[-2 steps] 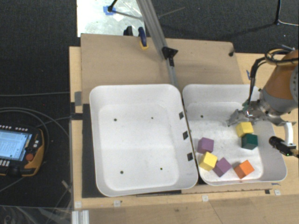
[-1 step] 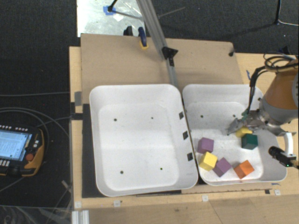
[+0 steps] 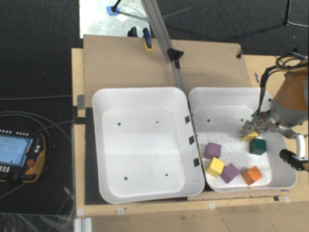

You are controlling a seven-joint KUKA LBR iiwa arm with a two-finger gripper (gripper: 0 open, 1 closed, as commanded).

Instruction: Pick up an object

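Observation:
The right bin [image 3: 222, 112] holds several small blocks. My gripper [image 3: 247, 130] is low over that bin's right side, hanging from the grey arm with the orange band [image 3: 293, 93]. A yellow block [image 3: 250, 136] peeks out right at the gripper's tip, partly hidden by it. A dark green block [image 3: 258, 146] lies just to the right of and below it. Nearer the front lie a purple block [image 3: 212, 150], another yellow block [image 3: 215, 166], a second purple block [image 3: 230, 172] and an orange block [image 3: 251, 175].
The left bin [image 3: 140, 144] sits beside the right one, their rims meeting at a divider with black clips [image 3: 191, 140]. A slanted metal pole [image 3: 161, 30] crosses the brown board [image 3: 120, 62] behind the bins. A teach pendant [image 3: 17, 153] lies on the floor at the left.

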